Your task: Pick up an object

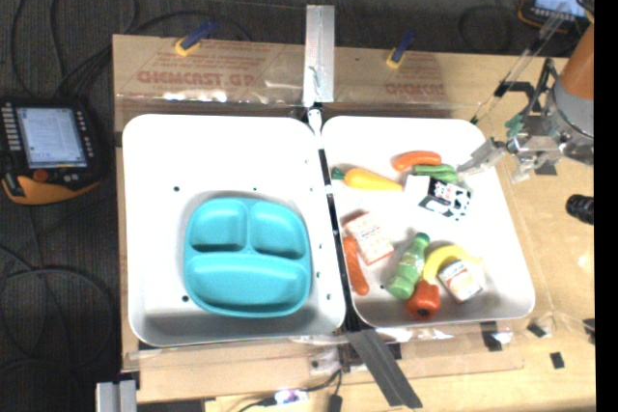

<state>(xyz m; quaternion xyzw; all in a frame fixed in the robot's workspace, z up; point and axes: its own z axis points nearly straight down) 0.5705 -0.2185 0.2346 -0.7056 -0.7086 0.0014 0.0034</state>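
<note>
The right bin (502, 236) holds several small items: an orange-red pepper (417, 158), a yellow vegetable (372, 178), a green piece (442, 173), a black-and-white box (444, 197), a red-and-white carton (369, 238), a carrot (355, 270), a green bottle (409, 265), a banana (442, 258), a small labelled jar (462, 279) and a red fruit (423, 301). My gripper (502, 164) hangs over the bin's upper right corner, open, with nothing between its fingers. One finger (480, 158) points toward the green piece and the box, a little apart from them.
The left bin (154, 159) holds a blue divided plate (246, 254). A dark divider (328, 207) separates the bins. Cardboard (222, 72) lies behind them with a metal post (320, 53). A pendant (43, 142) sits at far left.
</note>
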